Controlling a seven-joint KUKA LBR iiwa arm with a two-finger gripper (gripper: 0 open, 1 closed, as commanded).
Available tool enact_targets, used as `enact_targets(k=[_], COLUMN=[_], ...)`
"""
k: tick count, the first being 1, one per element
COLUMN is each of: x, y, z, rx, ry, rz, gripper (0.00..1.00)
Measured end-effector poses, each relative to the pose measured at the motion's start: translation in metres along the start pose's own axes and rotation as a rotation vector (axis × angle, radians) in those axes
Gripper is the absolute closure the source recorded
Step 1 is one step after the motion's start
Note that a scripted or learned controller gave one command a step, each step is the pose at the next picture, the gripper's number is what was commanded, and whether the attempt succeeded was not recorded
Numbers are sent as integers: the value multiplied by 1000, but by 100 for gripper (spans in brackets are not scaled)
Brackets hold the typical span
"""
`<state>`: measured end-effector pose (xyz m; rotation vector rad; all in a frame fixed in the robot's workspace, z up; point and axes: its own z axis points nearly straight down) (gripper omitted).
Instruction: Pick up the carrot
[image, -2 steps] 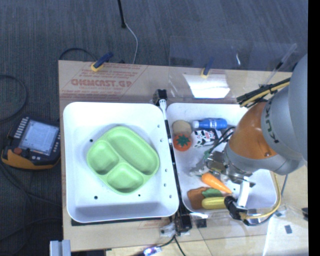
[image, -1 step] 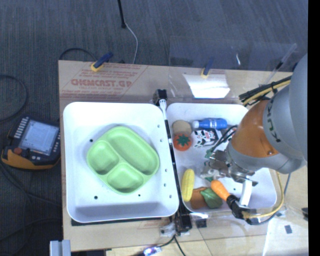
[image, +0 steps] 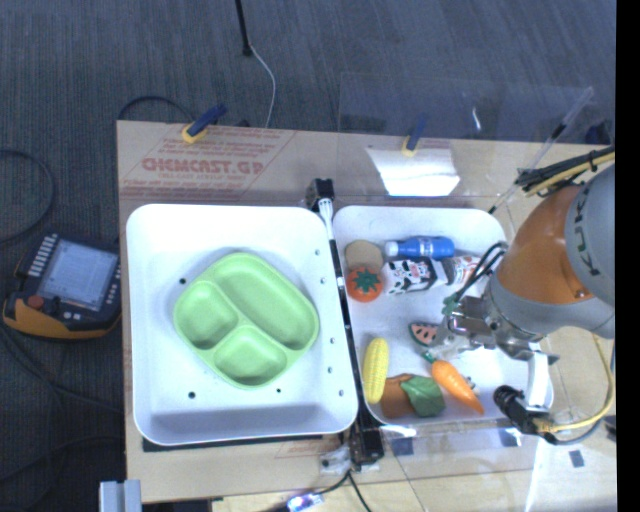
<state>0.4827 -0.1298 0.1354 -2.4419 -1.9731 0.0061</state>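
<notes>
The orange carrot (image: 457, 385) lies at a slant near the front of the right bin (image: 480, 216), with its tip toward the bin's front right corner. My gripper (image: 453, 336) hangs just behind the carrot, over the middle right of that bin and close to a watermelon slice (image: 424, 332). The grey arm with its orange band (image: 545, 262) covers the bin's right side. Nothing shows as held.
The right bin also holds a yellow corn cob (image: 375, 368), a brown and green toy (image: 412, 395) touching the carrot's left end, a tomato (image: 365, 284), a blue bottle (image: 420, 247) and a cow-patterned carton (image: 422, 273). The left bin (image: 150, 400) bears a green divided plate (image: 247, 318).
</notes>
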Motion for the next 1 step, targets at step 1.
enact_targets(k=[1], x=[18], y=[3], z=[-15], rx=[2], ry=[1], rz=[295], gripper=[100])
